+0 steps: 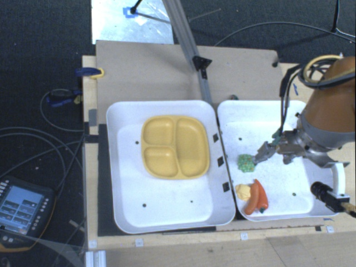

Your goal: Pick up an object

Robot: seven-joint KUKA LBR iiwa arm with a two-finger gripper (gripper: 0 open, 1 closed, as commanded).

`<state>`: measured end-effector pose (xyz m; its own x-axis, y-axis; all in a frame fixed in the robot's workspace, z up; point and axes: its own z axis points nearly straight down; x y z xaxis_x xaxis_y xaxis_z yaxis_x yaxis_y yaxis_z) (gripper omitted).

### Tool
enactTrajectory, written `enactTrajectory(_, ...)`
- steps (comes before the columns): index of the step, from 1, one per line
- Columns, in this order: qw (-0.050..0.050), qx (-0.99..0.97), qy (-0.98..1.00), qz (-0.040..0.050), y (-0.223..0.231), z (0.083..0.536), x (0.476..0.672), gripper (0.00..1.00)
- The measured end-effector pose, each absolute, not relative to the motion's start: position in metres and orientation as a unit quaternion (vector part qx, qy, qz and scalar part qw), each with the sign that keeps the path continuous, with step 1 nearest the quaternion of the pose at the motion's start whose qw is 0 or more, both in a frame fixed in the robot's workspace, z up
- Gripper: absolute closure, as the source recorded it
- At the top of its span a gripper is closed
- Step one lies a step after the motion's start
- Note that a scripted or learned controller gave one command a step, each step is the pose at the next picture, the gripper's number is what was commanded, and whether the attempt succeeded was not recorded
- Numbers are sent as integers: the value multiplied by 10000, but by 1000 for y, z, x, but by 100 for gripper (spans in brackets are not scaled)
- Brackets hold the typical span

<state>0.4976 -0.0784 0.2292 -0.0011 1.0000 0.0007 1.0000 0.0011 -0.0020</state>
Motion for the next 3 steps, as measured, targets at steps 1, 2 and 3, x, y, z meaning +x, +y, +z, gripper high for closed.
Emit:
enactTrajectory(1,15,-7070,-7073,8,-81,183,490,0)
enactTrajectory(2,15,-7069,-7073,8,-81,139,496,0)
enactTrajectory(3,-9,-7068,-7074,-14,-81,152,497,100)
